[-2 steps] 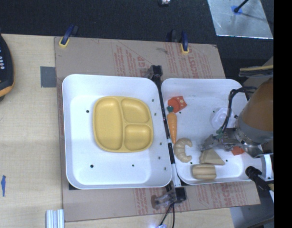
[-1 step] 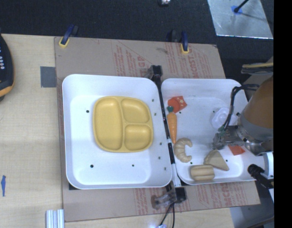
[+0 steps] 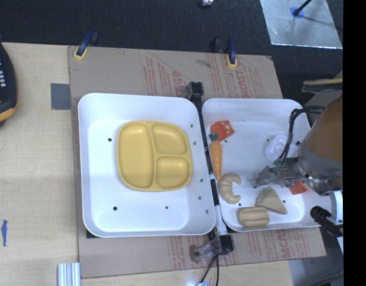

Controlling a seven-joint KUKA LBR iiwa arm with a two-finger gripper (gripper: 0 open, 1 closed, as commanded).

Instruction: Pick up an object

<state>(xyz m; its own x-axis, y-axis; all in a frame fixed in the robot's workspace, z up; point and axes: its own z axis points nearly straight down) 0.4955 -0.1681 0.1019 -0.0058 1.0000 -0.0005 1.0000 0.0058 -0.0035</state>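
The right bin (image 3: 254, 103) holds an orange carrot (image 3: 215, 155), a red piece (image 3: 222, 129), a tan croissant (image 3: 230, 187), a beige bread roll (image 3: 253, 216), a pale wedge (image 3: 272, 201) and a clear cup (image 3: 276, 148). My gripper (image 3: 268, 179) reaches in from the right, low over the bin floor. It sits just above the wedge and right of the croissant. A small red item (image 3: 298, 187) lies partly under the wrist. Nothing shows held in the gripper.
The left bin (image 3: 99, 159) carries a yellow divided plate (image 3: 153, 155). Both bins rest on a cardboard sheet (image 3: 147, 70) clamped at its far edge. A dark controller (image 3: 1, 85) lies at the bench's far left.
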